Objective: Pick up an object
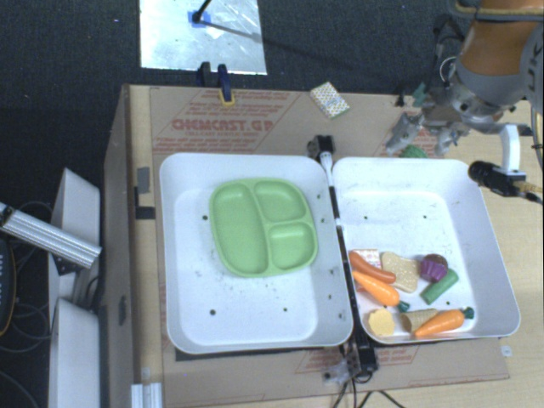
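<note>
My gripper (424,137) hangs above the far rim of the right bin (489,219), and its two fingers stand apart. A small green thing (416,151) shows just below and between the fingertips, at the bin's back edge; no finger presses on it. Toy food lies in the bin's near corner: two orange carrots (376,284) (442,321), a tan cracker (401,269), a purple piece (433,268), a green pickle-like piece (440,287) and a yellow piece (382,322).
The left bin (191,253) holds a light green divided plate (262,226). A small patterned block (329,99) lies on the bench behind the bins, with a blue clamp (223,82) further left. A black divider (337,228) runs between the bins.
</note>
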`<action>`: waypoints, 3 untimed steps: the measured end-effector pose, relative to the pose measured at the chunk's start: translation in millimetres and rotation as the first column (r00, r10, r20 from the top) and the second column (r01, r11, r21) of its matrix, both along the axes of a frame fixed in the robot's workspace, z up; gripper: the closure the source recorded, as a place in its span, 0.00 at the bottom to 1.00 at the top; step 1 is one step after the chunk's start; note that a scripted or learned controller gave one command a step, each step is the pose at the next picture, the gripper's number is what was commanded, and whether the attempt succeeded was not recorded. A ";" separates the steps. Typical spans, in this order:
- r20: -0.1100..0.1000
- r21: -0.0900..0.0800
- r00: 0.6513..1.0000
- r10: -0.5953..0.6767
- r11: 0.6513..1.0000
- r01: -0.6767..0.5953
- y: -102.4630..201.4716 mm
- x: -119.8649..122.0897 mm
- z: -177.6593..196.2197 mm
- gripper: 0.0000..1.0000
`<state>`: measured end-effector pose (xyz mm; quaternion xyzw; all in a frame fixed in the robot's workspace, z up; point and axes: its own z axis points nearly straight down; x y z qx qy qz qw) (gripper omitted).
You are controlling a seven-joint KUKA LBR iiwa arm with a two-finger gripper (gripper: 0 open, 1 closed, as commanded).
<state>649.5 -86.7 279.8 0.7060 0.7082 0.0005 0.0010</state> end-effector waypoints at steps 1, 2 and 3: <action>-0.004 0.000 1.000 -0.002 1.000 0.002 -33.8 -8.4 -115.6 0.00; -0.003 0.000 1.000 -0.002 1.000 0.002 -66.2 -4.5 -196.3 0.00; 0.003 -0.001 1.000 0.000 1.000 0.000 -66.1 -2.6 -184.2 1.00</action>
